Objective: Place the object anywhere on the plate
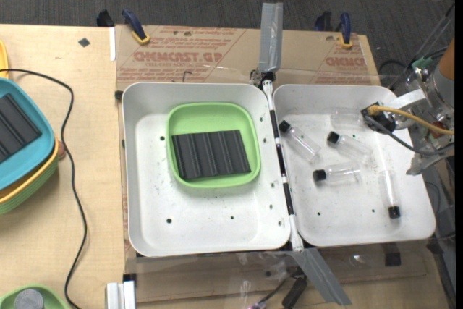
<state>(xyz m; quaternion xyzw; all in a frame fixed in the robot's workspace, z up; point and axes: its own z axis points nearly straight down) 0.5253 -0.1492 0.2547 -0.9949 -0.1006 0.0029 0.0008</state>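
A green plate with a black ridged insert lies in the left white bin. Several clear tubes with black caps lie scattered in the right white bin: one near the divider, one in the middle, one further back, and one by the right side. My gripper hangs over the right bin's right edge, beside the right-hand tube. I see nothing held in it.
A brown cardboard sheet clamped to the bench lies behind the bins. A teal and yellow stack of containers sits on the wooden table at far left, with a black cable running past it.
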